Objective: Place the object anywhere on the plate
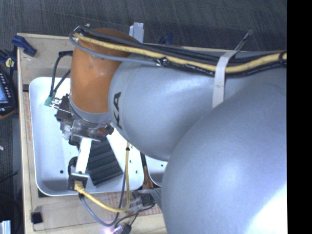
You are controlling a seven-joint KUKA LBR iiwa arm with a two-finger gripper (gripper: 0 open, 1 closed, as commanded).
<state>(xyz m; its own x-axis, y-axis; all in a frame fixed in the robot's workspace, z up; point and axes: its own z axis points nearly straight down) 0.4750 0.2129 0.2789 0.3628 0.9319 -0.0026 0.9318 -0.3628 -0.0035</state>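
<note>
The grey arm (pixel 204 130) is seen reaching in from three o'clock, its orange band (pixel 90 74) standing above the wrist over the left white bin (pixel 41 130). The gripper (pixel 100 162) is hung low in that bin, toward its six o'clock wall; a dark ribbed pad is presented there, lying beside a white bar, with its long axis run roughly from eleven to five o'clock. Whether the fingers are wide, narrow or closed on something cannot be told, since the second pad is not made out. The object and the plate cannot be located: much of both bins is covered by the arm's bulk. Which way the object lies from the gripper is therefore left undecided. Yellow and black cables (pixel 195 57) are carried along the arm, and the wooden surface (pixel 44 43) is seen around the bin.
</note>
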